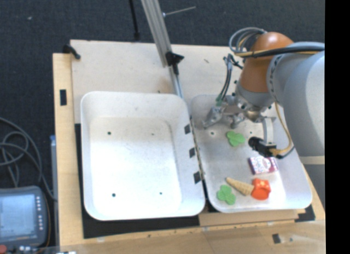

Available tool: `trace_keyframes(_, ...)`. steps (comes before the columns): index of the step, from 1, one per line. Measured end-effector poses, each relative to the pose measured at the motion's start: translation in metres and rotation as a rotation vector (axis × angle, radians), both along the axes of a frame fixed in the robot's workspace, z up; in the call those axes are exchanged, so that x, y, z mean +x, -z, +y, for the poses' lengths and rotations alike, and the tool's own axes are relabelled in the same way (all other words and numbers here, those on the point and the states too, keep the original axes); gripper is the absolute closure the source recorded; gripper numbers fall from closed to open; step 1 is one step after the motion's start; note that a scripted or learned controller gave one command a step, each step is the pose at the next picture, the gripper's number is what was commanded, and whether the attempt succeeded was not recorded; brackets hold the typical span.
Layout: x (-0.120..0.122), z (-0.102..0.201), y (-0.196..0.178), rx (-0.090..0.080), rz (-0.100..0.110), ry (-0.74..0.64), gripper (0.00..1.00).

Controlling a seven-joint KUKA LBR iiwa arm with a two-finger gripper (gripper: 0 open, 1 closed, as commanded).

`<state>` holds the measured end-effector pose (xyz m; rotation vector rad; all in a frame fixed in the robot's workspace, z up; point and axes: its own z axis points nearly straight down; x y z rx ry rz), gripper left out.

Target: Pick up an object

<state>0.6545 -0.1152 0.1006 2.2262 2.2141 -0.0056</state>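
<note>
Objects lie loose in the right bin [210, 138], none lifted: a green piece [226, 194] and a cone [238, 185] at the front, another green piece [236, 138] mid-bin, a pink box [262, 164] and an orange piece [261, 189] rightward. The gripper [221, 117] hangs low over the bin's back; whether its jaws are open I cannot tell. Judging by this, the grasp and lift are not yet done.

Bins [136, 105] matt white plastic; bench [120, 61] pale wood.

Open floor is left across the left bin [136, 154]. The right bin [216, 154] is crowded near its front by a cone [238, 185], orange piece [261, 189], pink box [262, 164] and green shapes [226, 194].
</note>
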Motion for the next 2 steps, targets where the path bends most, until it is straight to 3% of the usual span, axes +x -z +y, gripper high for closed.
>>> trace_keyframes(1, 0.001, -0.001, -0.013, 0.001, -0.005, 0.003, 1.00)
trace_keyframes(2, 0.001, -0.009, -0.061, 0.003, -0.008, -0.003, 1.00)
